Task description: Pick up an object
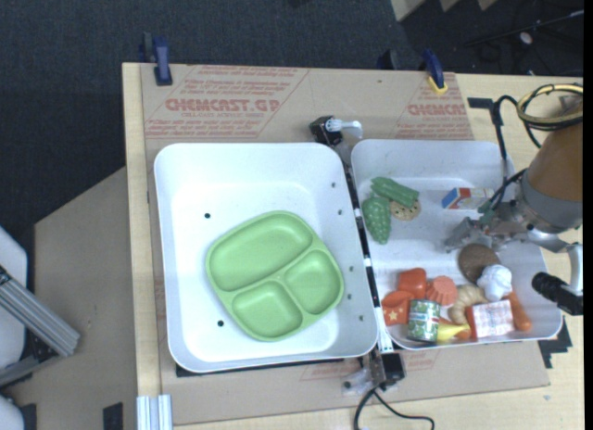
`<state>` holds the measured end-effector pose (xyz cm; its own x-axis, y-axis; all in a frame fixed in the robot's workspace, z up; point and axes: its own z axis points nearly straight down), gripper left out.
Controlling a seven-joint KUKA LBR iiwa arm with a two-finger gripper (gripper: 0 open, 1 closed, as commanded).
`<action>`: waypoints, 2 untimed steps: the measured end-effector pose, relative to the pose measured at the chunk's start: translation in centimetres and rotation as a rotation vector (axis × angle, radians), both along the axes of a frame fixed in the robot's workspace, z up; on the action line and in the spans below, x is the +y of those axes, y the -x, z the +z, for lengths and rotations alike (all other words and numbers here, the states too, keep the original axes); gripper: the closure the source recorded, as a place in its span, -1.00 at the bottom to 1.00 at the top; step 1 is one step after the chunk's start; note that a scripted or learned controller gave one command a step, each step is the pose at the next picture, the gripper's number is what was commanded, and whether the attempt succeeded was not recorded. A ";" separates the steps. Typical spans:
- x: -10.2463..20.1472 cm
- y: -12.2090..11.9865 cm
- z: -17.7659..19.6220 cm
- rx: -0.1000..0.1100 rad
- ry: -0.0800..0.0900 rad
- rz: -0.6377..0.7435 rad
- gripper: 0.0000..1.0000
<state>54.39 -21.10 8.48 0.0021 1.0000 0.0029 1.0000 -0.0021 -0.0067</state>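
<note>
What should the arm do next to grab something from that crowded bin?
Probably lower straight down a little. The gripper hangs in the right bin, just above a brown rounded object, with nothing seen between its fingers. The other toys lie crowded along the bin's near edge, so this one looks the nearest target.

Two white bins (176, 233) sit on the counter (232, 104). The nine o'clock bin carries one green divided plate (273, 275). The three o'clock bin (417, 155) carries two green pickles (378, 217), one small can (423, 320) and one brown round item (475, 259).
</note>
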 end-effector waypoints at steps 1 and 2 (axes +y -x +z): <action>0.4 -12.7 0.2 -0.007 0.002 0.006 -1.00; -1.4 -3.4 1.9 -0.001 -0.001 -0.002 -1.00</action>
